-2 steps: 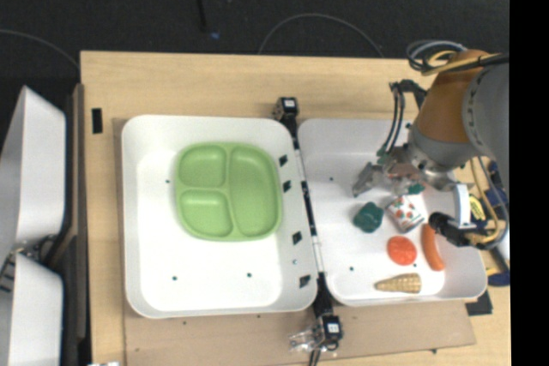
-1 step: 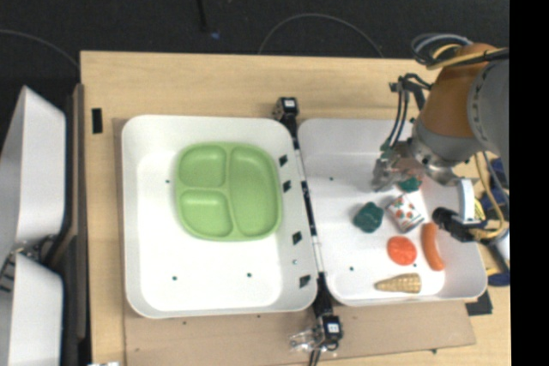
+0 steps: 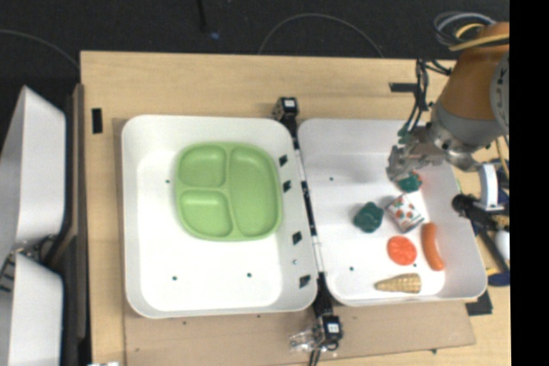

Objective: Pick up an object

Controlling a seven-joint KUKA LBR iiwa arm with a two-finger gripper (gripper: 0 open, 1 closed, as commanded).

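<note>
Gripper [image 3: 406,170] sits low over the upper right part of the right bin [image 3: 343,141], its fingers closed on a small teal object [image 3: 409,183]. Just below it lies a white die-like block [image 3: 407,213]; a dark green object [image 3: 369,217] rests to that block's left. Lower in the same bin: an orange round piece [image 3: 401,250], an orange-red sausage shape [image 3: 433,247], and a tan cone [image 3: 398,284]. Left bin [image 3: 146,270] holds a green divided plate [image 3: 229,190].

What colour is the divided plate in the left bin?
Light green, seen in the camera view: the divided plate.
</note>
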